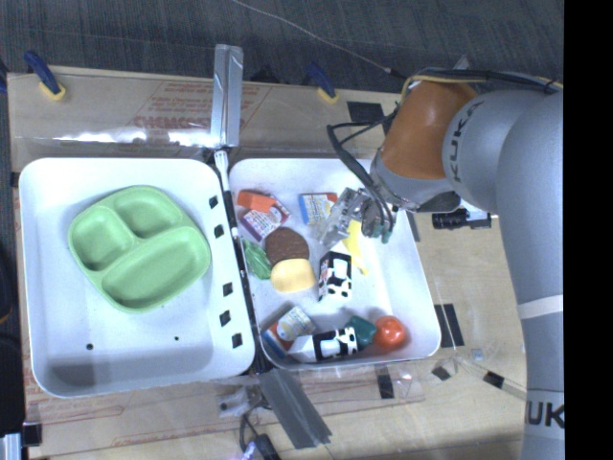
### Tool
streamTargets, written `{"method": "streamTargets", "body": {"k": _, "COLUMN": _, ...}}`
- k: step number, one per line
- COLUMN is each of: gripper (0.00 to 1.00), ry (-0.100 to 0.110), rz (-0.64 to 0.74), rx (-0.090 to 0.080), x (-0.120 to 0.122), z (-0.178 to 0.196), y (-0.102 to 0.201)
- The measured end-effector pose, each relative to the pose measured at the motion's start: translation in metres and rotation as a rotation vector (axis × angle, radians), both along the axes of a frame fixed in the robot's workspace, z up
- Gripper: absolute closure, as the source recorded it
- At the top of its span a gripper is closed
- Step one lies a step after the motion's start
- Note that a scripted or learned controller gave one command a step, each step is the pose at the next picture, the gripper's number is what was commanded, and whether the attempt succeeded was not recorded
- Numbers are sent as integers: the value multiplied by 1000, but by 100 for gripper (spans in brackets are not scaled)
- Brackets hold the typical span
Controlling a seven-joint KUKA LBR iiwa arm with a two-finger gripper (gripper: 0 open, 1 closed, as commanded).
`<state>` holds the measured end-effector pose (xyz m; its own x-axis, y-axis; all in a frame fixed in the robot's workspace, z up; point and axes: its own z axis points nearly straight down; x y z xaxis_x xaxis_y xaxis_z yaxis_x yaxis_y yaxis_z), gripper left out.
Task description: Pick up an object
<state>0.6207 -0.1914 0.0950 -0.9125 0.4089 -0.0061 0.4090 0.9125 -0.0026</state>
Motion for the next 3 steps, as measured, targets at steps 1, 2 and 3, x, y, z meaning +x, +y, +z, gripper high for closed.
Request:
{"method": "streamTargets", "body": {"k": 1, "gripper": 100, "ry": -10, "rz": 16, "rx": 3, "x": 13, "z": 127, "y": 64}}
{"method": "streamTargets", "body": {"k": 2, "gripper": 100, "ry": 12, "rz": -174, "rx": 5, "x": 20, "z": 16, "y": 99}}
{"method": "streamTargets", "body": {"k": 3, "gripper": 100, "ry": -1, "rz": -438, "rx": 6, "x": 30, "z": 99, "y": 166}}
